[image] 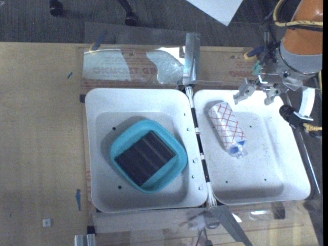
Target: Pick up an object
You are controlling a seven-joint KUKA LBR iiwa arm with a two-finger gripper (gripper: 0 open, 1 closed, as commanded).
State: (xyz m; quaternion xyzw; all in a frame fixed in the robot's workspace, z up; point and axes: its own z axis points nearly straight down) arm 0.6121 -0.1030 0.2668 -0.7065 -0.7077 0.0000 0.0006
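A white packet with a red criss-cross pattern (226,127) lies slanted in the right bin (287,183), towards its upper left. A teal square container with a dark ribbed insert (147,155) rests in the left bin (102,188). My gripper (256,92) hangs over the right bin's far edge, up and to the right of the packet and apart from it. Its two fingers are spread and nothing sits between them.
A clear plastic sheet (133,65) and a metal upright (190,60) stand behind the bins. The arm's orange band (307,14) and cables (297,119) occupy the upper right. Wooden bench (36,137) stretches to the left.
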